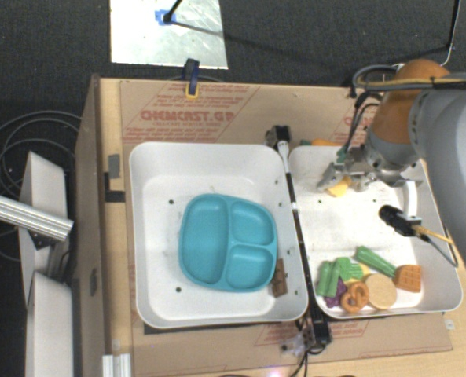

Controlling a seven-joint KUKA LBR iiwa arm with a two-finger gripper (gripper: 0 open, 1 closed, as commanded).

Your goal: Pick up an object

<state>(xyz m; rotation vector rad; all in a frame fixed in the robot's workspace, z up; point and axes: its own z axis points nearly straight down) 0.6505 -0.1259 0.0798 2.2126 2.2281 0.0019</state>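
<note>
Reaching in from 3 o'clock, grey arm [445,124] over right bin [445,293]. In left bin [150,210], blue divided plate [226,242], centred. At 6 o'clock of right bin, toy food pile [366,280]. At 11 o'clock there, gripper [341,181] touching small yellow piece [339,188]; jaw state impossible to tell.

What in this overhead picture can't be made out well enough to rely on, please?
- Gripper in the camera view: the wrist hides its fingers.
- Yellow object beneath it: too small and partly covered to identify, or to tell whether it is held.
- Toy food pile in the right bin: pieces overlap, hiding lower ones.
</note>
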